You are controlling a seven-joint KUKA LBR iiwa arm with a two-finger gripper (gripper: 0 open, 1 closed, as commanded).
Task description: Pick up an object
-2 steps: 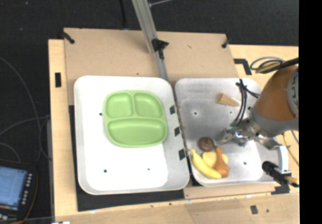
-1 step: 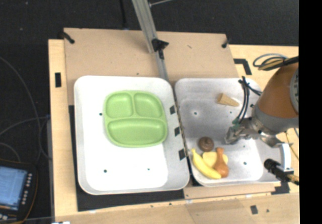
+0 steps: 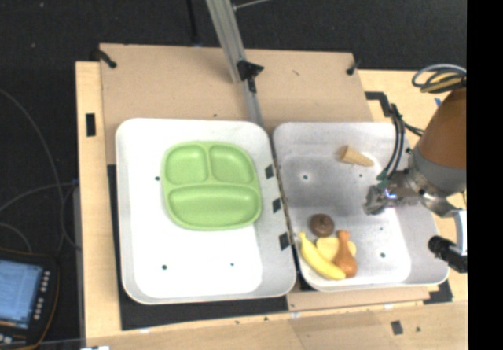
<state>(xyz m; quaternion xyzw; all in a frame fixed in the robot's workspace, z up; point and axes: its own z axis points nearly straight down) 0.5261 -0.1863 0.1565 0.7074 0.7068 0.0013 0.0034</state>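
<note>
1. White plastic forms the right bin (image 3: 409, 258), the landmark for everything below; it is shallow with rounded corners and a few small dark dots on its floor.
2. Nearest the camera, in the right bin's near-left corner, lies a cluster of toy food. A yellow banana (image 3: 317, 258) curves along the near-left rim, smooth and glossy, its far end pointing up the bin's left wall.
3. Touching the banana on its right is an orange-brown drumstick-shaped piece (image 3: 344, 253), with its narrow end pointing away from the camera and its rounded end toward the near rim. A pale yellow bit shows between and behind these two; what it is cannot be told.
4. Just beyond the banana, still by the bin's left side, sits a small round dark-brown piece (image 3: 321, 224), like a chocolate doughnut or a cookie, apart from the drumstick.
5. Farther in, over the bin's right-hand middle, hangs the gripper (image 3: 376, 200). Whether it is spread or closed cannot be told at this size, and nothing is seen in it. Its grey wrist and the arm's orange band (image 3: 449, 132) rise over the bin's right edge.
6. Toward the bin's far wall lies a tan wedge (image 3: 357, 156), like a bread slice, well apart from the cluster and beyond the gripper.
7. Left of the right bin, touching it, is the left bin (image 3: 141, 262), holding a green three-compartment plate (image 3: 212, 186).
</note>
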